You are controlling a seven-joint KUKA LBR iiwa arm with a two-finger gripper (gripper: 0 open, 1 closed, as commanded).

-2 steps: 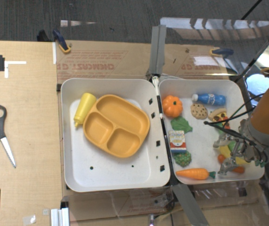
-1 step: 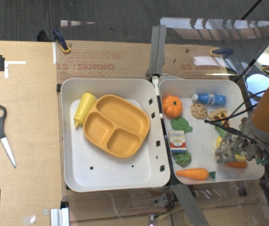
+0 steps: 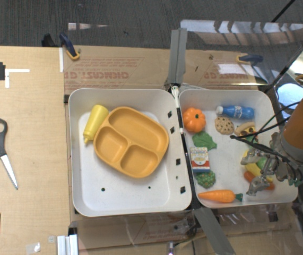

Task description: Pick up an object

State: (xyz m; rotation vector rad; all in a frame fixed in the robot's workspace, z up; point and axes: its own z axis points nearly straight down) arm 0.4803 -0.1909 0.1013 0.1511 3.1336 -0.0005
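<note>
The right bin [image 3: 228, 161] holds several toy foods: an orange fruit [image 3: 194, 119], a blue bottle [image 3: 236, 111], a cookie [image 3: 224, 124], a green leaf [image 3: 204, 141], a small carton [image 3: 199, 159], a broccoli piece [image 3: 206, 179] and a carrot [image 3: 217, 196]. My gripper [image 3: 261, 170] is low at the bin's right side, over a yellow piece [image 3: 251, 169] and a small orange-red piece [image 3: 257, 184]. Cables and the wrist hide how it meets them. A yellow-brown item [image 3: 245, 129] lies just behind it.
The left bin [image 3: 124, 198] holds a yellow divided tray [image 3: 129, 141] and a yellow bottle [image 3: 95, 122]. Scissors [image 3: 0, 147] lie on the wooden bench at far left. A metal divider [image 3: 176, 57] stands behind the bins.
</note>
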